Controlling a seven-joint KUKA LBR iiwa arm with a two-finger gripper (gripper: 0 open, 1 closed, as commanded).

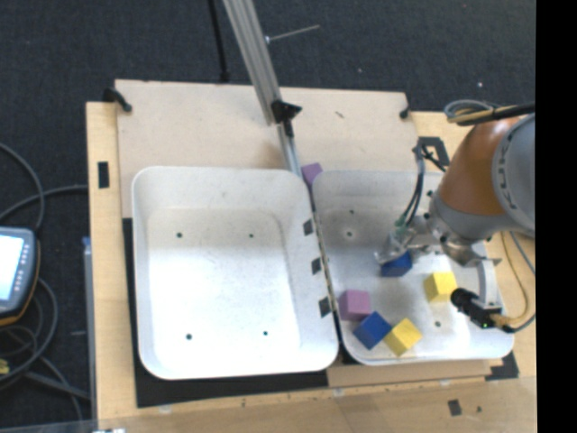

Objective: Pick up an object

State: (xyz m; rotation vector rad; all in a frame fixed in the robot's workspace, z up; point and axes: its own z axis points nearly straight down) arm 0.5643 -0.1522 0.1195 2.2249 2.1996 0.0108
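Observation:
My gripper point(402, 242) hangs low in the right bin point(361, 201), near its middle, reaching in from the right under the orange-banded wrist. A small blue block point(395, 264) lies directly below and against the gripper's tip; whether it is held or just touched is unclear. Other blocks sit in the same bin: a yellow one point(441, 285) to the right, a purple one point(355, 302) by the left wall, and a blue one point(370, 329) beside a yellow one point(404, 336) at the front.
The left bin point(225, 269) lies beside the right one. A purple block point(311, 173) rests on the rim between the bins at the back. A slanted metal post point(257, 52) rises behind them. Cables trail off the arm at the right.

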